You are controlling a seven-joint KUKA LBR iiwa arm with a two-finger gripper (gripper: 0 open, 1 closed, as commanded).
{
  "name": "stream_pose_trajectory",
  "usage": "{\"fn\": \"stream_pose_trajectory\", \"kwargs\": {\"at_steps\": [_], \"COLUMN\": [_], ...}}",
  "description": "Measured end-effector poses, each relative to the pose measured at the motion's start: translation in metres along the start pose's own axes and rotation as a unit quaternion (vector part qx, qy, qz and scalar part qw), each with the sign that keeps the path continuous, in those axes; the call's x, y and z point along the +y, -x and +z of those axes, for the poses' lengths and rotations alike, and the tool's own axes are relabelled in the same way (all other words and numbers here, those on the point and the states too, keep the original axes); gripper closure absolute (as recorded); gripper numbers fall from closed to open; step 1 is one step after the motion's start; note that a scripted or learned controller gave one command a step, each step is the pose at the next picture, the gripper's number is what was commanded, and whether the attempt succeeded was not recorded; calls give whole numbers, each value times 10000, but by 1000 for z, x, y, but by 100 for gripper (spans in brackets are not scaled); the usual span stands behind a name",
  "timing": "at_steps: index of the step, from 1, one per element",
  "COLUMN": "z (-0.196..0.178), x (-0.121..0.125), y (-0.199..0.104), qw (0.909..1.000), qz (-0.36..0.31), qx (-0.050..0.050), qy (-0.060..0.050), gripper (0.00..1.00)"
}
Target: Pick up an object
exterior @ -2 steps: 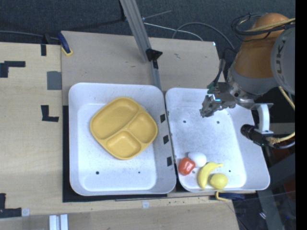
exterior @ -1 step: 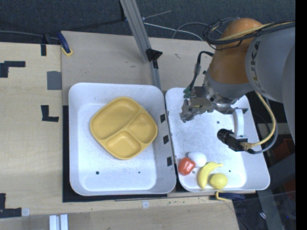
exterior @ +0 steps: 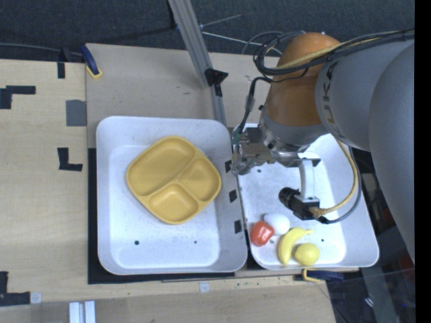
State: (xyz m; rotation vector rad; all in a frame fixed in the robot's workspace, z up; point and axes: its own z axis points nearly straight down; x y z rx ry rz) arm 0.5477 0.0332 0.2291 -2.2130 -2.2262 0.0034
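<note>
A yellow divided plate lies in the left bin. In the right bin, the gripper sits near the far left edge; whether it is clenched or released cannot be told. Well apart from it, by the near edge, cluster a red object, a white egg-like piece, a banana and a yellow ball.

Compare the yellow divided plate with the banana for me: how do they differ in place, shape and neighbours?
The yellow divided plate lies in the left bin; the banana lies in the right bin, near its front edge. The plate is broad, flat and split into three compartments; the banana is small and curved. The plate lies alone; the banana is crowded by a red object, a white one and a yellow ball-like one. Both are yellow.
</note>
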Motion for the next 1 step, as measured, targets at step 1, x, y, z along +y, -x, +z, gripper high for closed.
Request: {"fn": "stream_pose_trajectory", "kwargs": {"at_steps": [1], "z": [-8], "x": [-8], "y": [-58], "qw": [10000], "qz": [-15], "qx": [8], "qy": [10], "gripper": [100]}}
